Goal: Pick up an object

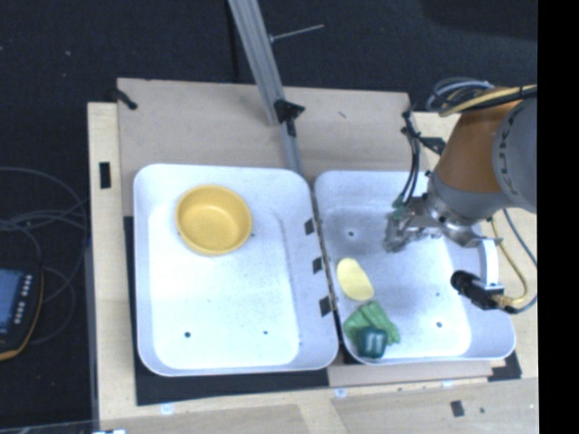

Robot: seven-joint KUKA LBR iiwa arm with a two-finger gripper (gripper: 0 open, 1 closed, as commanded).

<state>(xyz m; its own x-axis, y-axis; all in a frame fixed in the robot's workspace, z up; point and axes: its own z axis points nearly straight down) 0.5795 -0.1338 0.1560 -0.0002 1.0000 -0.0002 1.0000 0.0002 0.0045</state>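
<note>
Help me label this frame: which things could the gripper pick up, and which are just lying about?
For the job:
gripper
yellow bowl
yellow oval piece
green object

Lying about:
handheld device with screen
metal pole

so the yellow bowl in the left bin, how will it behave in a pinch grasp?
The yellow bowl sits upright and looks like thin, rigid plastic, so probably light. Its smooth round rim may slip or swivel between fingers. Pushed at the rim, it would likely slide on the left bin floor rather than tip.
</note>
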